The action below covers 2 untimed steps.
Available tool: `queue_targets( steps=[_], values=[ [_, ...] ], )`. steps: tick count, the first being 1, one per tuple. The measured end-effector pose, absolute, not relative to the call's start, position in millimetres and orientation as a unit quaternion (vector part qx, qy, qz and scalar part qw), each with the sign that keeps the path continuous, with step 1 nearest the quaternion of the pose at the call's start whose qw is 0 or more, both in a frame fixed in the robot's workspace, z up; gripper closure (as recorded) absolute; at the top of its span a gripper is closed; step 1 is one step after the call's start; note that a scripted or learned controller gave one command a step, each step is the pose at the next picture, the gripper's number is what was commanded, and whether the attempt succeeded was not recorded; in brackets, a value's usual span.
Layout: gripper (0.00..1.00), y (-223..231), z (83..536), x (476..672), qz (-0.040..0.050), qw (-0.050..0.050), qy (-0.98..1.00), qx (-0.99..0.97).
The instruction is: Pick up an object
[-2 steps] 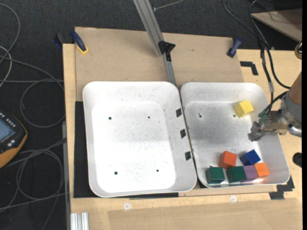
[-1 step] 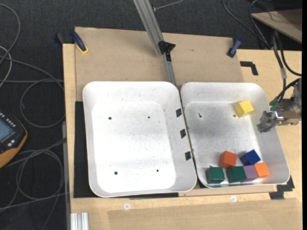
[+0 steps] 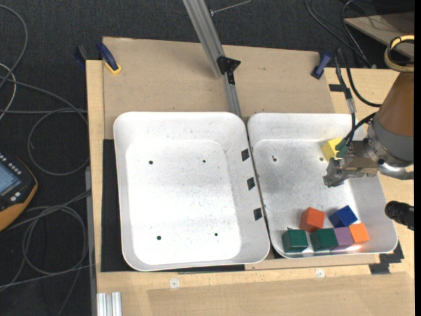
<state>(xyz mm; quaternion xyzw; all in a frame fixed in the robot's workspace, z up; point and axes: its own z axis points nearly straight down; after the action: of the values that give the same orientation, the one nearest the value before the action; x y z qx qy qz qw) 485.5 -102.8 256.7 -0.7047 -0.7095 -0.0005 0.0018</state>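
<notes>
A grey KUKA arm with an orange band reaches in from the right over the right-hand bin (image 3: 289, 133), its gripper (image 3: 337, 175) hanging low above the bin floor just beside a yellow block (image 3: 331, 149) near the far right wall. Whether the fingers are open or closed cannot be told from this angle, and nothing is seen between them. The likeliest candidates for a pick lie apart from it: six blocks clustered in the bin's near right corner, counted as one red-orange block (image 3: 314, 218), one blue block (image 3: 343, 216), one orange block (image 3: 359, 232), one purple block (image 3: 343, 237) and two dark green blocks (image 3: 295, 240), the second (image 3: 323, 239) beside the first. With the yellow one, that makes seven blocks in all. The left-hand bin (image 3: 131, 130) sits alongside on the bench (image 3: 164, 64). The risk from here appears twofold: the gripper may close beside the yellow block and nudge it against the wall rather than seize it, and in the packed corner, where blocks touch, the fingers could land on a neighbour and push the cluster about.
</notes>
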Motion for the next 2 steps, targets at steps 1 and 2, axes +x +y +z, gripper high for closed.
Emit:
queue_targets(
  steps=[1,2],
  values=[
    [1.00,-44,248,494.0,-0.0001,0.002,-0.710,-0.705],
    [1.00,5,255,493.9,-0.0015,0.000,-0.710,-0.705]
  ],
)
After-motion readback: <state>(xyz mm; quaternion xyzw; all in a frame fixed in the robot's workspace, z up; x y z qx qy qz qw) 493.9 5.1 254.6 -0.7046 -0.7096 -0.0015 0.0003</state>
